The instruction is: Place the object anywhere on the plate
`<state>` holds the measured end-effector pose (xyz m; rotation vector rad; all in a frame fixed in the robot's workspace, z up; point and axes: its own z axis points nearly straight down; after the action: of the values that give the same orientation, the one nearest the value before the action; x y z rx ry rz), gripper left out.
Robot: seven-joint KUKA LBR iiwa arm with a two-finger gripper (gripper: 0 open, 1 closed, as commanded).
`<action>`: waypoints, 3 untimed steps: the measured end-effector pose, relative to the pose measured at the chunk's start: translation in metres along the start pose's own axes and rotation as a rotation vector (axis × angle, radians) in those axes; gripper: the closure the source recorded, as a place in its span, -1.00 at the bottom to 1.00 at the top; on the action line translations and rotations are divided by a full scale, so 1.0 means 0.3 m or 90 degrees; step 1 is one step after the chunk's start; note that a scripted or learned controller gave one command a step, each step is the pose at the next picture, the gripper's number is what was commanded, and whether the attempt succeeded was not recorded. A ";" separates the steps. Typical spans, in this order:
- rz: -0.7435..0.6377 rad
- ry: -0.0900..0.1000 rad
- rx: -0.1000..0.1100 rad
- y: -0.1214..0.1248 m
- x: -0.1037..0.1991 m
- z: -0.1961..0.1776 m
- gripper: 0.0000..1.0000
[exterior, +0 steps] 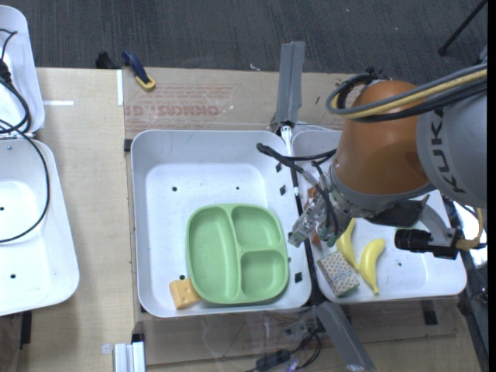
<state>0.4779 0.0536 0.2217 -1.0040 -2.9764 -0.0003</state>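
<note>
Across the table (85, 107), two shallow white bins are sitting side by side, and the grey arm (387, 142) with its orange band is reaching in from the right, covering much of the right bin (434, 281). The left bin (155, 208) is carrying the green plate (236, 253), a rounded square with three compartments, lying flat near the bin's front right part. A small orange wedge like a piece of cheese (183, 293) is lying just beside the plate's front left corner, touching or nearly touching its rim.

The gripper (308, 227) is hanging over the wall between the two bins, close to the plate's right edge. Cables and glare are cluttering it, so whether it is spread or closed, or has hold of anything, cannot be told.

In the right bin, two yellow bananas are lying near each other: one (346, 241) is partly tucked under the wrist, the other (372, 263) is curving toward the front. A speckled sponge-like block (339, 274) is resting just beside them at the bin's front left corner.
</note>
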 end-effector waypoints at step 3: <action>0.094 -0.002 0.000 0.079 -0.173 -0.364 -1.00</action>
<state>0.5336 0.0411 0.3308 -1.2210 -2.8969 0.0022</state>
